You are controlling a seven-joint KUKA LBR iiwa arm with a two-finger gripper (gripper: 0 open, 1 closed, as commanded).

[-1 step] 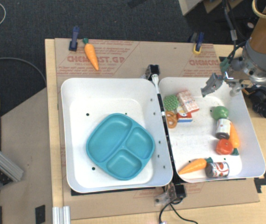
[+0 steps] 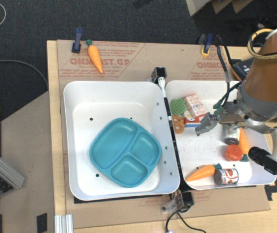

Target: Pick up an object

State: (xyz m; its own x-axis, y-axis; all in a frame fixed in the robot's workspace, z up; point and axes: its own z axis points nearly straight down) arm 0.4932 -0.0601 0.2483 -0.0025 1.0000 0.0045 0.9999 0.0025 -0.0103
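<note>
The right bin (image 2: pixel 197 152) holds several small items. A green piece (image 2: pixel 178 105) and a small pink-and-white carton (image 2: pixel 195 105) lie at its back left, with a brown ring (image 2: pixel 178 124) just in front of them. Along the front wall lie an orange carrot (image 2: pixel 200 172) and a can on its side (image 2: pixel 227 175). A red tomato (image 2: pixel 233 152) and a second orange piece (image 2: pixel 244 141) sit at the right. My gripper (image 2: pixel 206 124) hangs low over the bin's middle, just right of the carton and ring, and nothing shows in its grasp.
The left bin (image 2: pixel 75 130) holds a teal divided plate (image 2: pixel 125 151). Another carrot (image 2: pixel 95 57) lies on the cardboard behind that bin, near a blue clamp (image 2: pixel 77 40). The arm's grey and orange body (image 2: pixel 267 81) covers the right bin's back right corner.
</note>
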